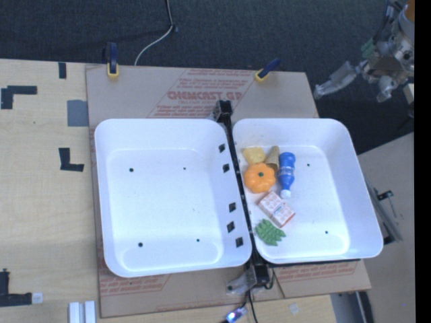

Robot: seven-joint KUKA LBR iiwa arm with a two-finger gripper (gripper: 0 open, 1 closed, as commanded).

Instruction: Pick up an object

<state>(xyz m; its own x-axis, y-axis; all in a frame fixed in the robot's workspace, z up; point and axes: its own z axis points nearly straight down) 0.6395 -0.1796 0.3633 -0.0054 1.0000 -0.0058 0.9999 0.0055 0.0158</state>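
**Five small things crowd the right bin's left side; the gripper sits high at the upper right**

We see two white bins side by side on a brown cardboard sheet (202, 93) that lies on the table (40, 180). The left bin (108, 180) and the right bin (337, 180) touch along a dark middle seam.

In the right bin, everything sits close to the left wall, by the seam. The right half of that bin's floor is bare white, so there is open room on that side and toward its near right corner. The things lie close together, several touching, with little space between them and the seam wall.

We count five things, one of each: an orange pumpkin-shaped toy (260, 177), a blue bottle (286, 172) with a white cap pointing toward the near edge, a small red-and-white carton (277, 209), a green leaf-shaped piece (269, 233) nearest the front rim, and a yellow piece (254, 155) farthest back. A tan shape just beside the yellow piece is too small for us to name.

The gripper (387, 69) is at the upper right, outside the bins and well apart from the objects. We cannot tell whether it is open or closed; nothing visible sits in it.

Two clamps (112, 60) hold the sheet's far edge.
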